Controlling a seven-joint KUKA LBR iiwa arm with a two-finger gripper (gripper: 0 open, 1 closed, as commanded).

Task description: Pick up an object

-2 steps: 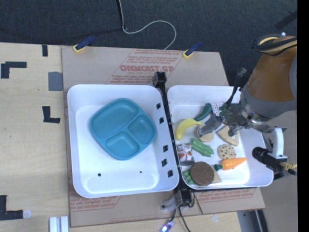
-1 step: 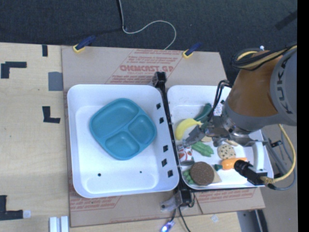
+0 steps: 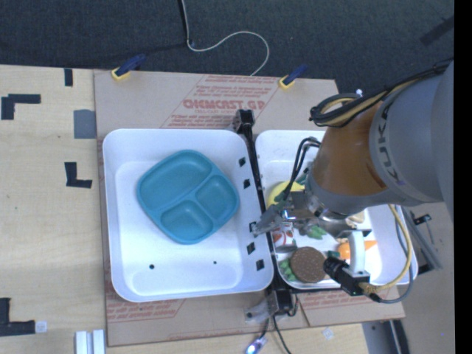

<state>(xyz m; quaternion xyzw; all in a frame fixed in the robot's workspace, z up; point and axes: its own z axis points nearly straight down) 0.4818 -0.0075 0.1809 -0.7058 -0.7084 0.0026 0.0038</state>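
Note:
My gripper (image 3: 283, 221) hangs low over the left part of the right bin (image 3: 280, 147), close to the divider between the bins. Just behind it lies a yellow object (image 3: 280, 192), partly covered by the arm. In front of it sits a round brown disc (image 3: 307, 264), with a green piece (image 3: 286, 272) at its left edge. An orange object (image 3: 345, 249) lies to the disc's right, and another green piece (image 3: 316, 232) shows under the wrist. Nothing can be seen between the gripper's fingers.
A blue divided plate (image 3: 189, 195) lies in the left bin (image 3: 118, 198). The grey and orange arm (image 3: 369, 153) covers much of the right bin. Both bins rest on a cardboard sheet (image 3: 214, 102) held by clamps.

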